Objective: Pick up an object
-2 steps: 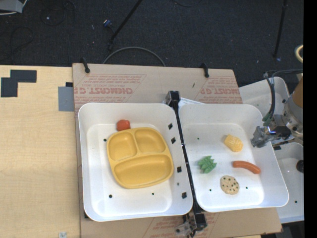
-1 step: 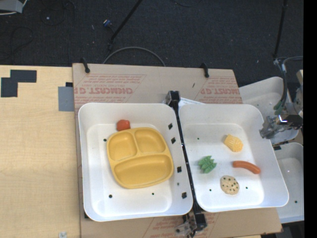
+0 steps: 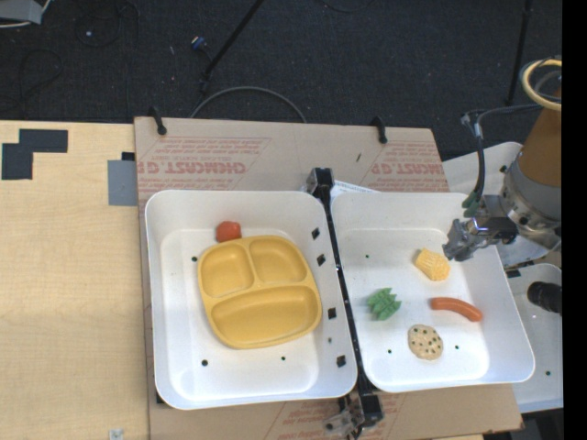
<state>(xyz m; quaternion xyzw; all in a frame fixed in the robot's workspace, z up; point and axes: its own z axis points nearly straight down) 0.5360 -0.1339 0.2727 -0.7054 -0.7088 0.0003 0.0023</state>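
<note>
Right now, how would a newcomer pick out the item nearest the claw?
Find the right-hand white bin. Near its upper right, just left of the claw, lies a yellow corn piece. It is the one yellow item there; its neighbours are green, orange and speckled tan.

Bright, even overhead light falls on the two shallow white plastic bins (image 3: 183,246), which glare slightly and cast soft, faint shadows. The dark carpeted floor (image 3: 275,44) beyond stays dim. Everything looks slightly soft and grainy.

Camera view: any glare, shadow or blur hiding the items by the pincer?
Camera view: lighting is even, no glare on the right bin; the corn piece, sausage and cookie read clearly with faint shadows; the pincer looks dark and slightly soft.
</note>
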